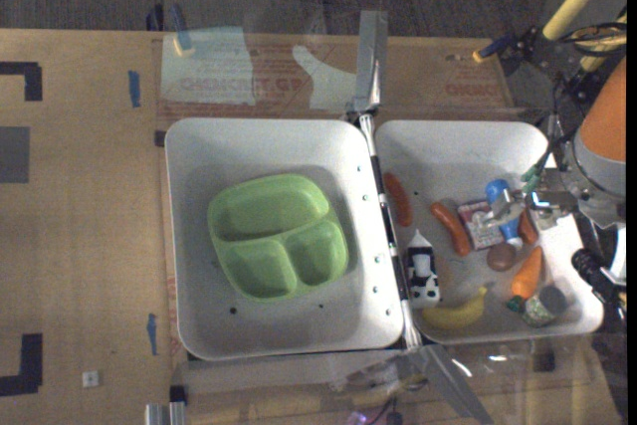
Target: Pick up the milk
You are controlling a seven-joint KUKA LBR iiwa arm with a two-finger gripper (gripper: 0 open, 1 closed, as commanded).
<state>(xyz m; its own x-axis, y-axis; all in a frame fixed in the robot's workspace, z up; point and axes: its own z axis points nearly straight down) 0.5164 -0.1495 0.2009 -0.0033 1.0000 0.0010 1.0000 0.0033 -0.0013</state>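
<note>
The milk [422, 272] is a small white carton with black cow patches. It lies against the left wall of the right bin [458, 146], near the front. My gripper [525, 203] hangs over the right side of that bin, well to the right of the milk and farther back. It is above a blue bottle [497, 191] and a pink packet [479, 223]. Nothing of the milk is near it.
Around the milk lie a banana [457, 313], two sausages [399, 199] [450, 228], a carrot [529, 275], a brown ball [501, 257] and a grey-green object [544, 305]. The left bin [189, 244] holds a green divided plate [279, 236].
</note>
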